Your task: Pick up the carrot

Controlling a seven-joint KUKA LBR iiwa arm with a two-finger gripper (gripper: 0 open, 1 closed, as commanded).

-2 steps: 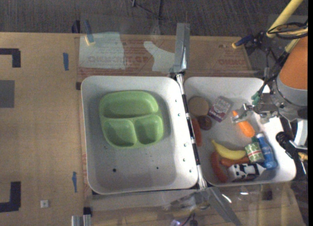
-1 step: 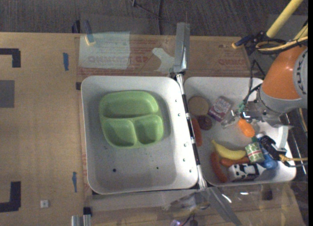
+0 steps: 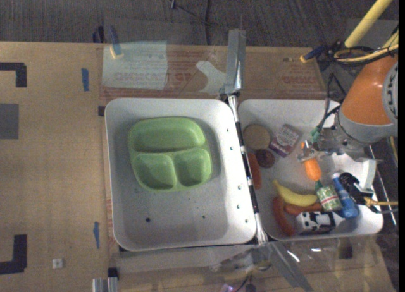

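- carrot (image 3: 312,169) – small orange piece in the right bin (image 3: 373,221), near its right side, above the banana (image 3: 292,194)
- tool (image 3: 314,151) sits just above the carrot, at the end of the grey arm (image 3: 370,104) with the orange band; cannot tell how the tool stands or whether it touches the carrot
- left bin (image 3: 120,177) holds a green three-section plate (image 3: 169,152)
- right bin clutter: round tan disc (image 3: 257,136), dark round piece (image 3: 265,158), purple packet (image 3: 286,139), red-orange stick (image 3: 254,169) by the left wall, red pepper (image 3: 282,215), green bottle (image 3: 328,197), blue bottle (image 3: 345,198), black-and-white item (image 3: 316,220)
- labels too blurred to read; faint reversed print on the clear sheet (image 3: 136,64) on the worktop (image 3: 50,158), not legible
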